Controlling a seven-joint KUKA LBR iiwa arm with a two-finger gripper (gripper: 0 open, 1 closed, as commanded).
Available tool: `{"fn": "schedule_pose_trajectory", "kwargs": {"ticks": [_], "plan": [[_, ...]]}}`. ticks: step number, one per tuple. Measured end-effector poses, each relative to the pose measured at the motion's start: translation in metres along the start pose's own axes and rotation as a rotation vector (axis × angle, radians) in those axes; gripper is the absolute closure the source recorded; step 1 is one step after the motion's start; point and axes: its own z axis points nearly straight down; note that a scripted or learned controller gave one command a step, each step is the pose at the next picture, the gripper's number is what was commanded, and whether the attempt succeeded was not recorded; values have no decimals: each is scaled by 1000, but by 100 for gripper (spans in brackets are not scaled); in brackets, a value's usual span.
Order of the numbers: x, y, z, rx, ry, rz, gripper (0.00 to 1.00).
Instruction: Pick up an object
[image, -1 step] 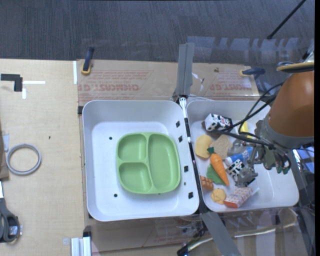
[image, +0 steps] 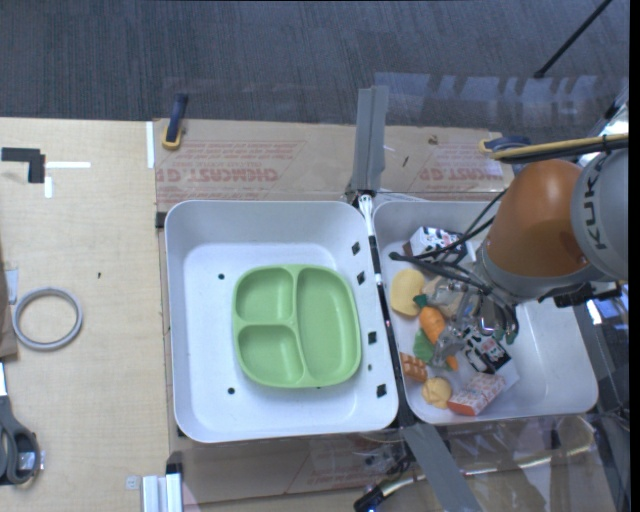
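Over the right bin (image: 560, 380), down low among the clutter: the tool (image: 462, 332), tangled in black cables, at the end of the grey arm (image: 600, 215) with its orange band (image: 535, 220). Cannot tell whether released or clenched; too much metal and cable in the way. Cannot tell whether grasping anything, either.

Just beside the tool, on its left: an orange carrot-like toy (image: 431, 322), tilted, touching a small green piece (image: 424, 350) below it. Above those, near the wall between the bins, a pale yellow lump (image: 407, 292). Toward the far end of the bin, a black-and-white packet (image: 432, 241). Toward the near end, a red-and-white box (image: 476, 396) lying flat, with a yellow-orange lump (image: 437, 390) touching its left side. Right of the tool, a small black-and-white item (image: 491, 351), too blurred to name.

Alongside, in the left bin (image: 190, 300): a green divided plate (image: 298, 326) with three compartments, lying flat near the middle, well apart from the tool.

Further left, on the pale wooden table (image: 90, 220): a grey tape roll (image: 45, 318), and scissors (image: 15, 452) at the lower edge. Brown cardboard (image: 260, 160) under and behind both bins.
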Motion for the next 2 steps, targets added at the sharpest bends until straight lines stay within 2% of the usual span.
{"fn": "schedule_pose_trajectory", "kwargs": {"ticks": [1,2], "plan": [[-1,1,-9,1,-1,-3,100],[-40,76,-109,1,2,198,100]]}}
